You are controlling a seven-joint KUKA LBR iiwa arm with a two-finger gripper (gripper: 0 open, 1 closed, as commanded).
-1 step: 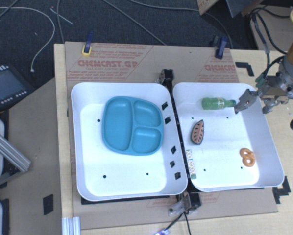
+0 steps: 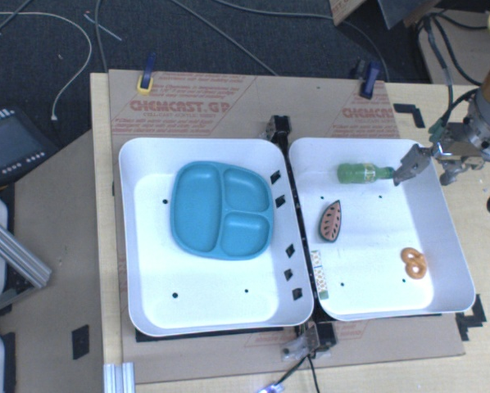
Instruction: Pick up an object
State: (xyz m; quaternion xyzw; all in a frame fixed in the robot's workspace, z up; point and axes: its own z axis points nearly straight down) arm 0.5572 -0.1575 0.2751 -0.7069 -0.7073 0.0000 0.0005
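The right bin [image 2: 450, 244] holds a green bottle [image 2: 358, 173] lying on its side at the back, a brown-and-red slice-shaped toy [image 2: 331, 220] near the middle left, and an orange pretzel [image 2: 413, 262] at the front right. My gripper [image 2: 429, 170] hangs over the bin's back right edge, just right of the bottle's cap. Its two fingers are spread open with nothing between them. One dark finger [image 2: 409, 167] points toward the bottle without touching it.
A blue divided plate [image 2: 222, 210] lies in the left bin [image 2: 147, 285]. A small printed strip [image 2: 318, 273] rests against the right bin's left wall. Black clips line the divider between the bins. Cables lie behind the bench.
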